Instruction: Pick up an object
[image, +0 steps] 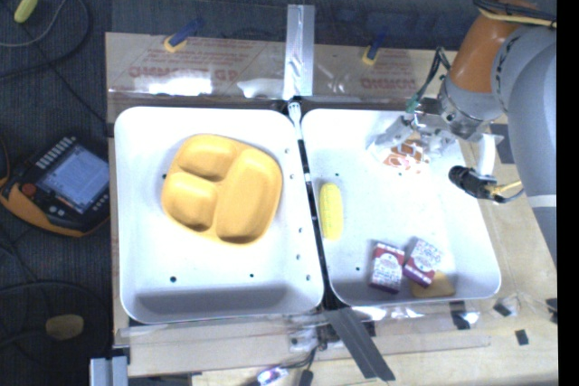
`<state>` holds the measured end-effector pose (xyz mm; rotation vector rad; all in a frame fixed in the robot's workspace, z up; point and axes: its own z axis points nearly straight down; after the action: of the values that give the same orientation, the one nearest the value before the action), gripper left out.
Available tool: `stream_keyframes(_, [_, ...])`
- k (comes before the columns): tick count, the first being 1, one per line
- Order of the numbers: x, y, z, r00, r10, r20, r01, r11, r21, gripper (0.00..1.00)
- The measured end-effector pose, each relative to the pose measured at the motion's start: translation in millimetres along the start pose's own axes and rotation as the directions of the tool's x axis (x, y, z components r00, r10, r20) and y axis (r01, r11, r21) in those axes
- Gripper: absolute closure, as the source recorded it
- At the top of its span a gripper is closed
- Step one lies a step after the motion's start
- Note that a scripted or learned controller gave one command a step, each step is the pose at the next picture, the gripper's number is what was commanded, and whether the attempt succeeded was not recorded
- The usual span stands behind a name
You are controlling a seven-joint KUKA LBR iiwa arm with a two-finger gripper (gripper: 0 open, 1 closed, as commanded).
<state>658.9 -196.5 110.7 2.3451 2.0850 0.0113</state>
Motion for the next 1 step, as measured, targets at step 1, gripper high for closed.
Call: stream_keyframes(1, [-5.2, 16.8, 1.7, 0.998, -0.058, 0.001, 0.057, 0.998, 0.007, 0.00])
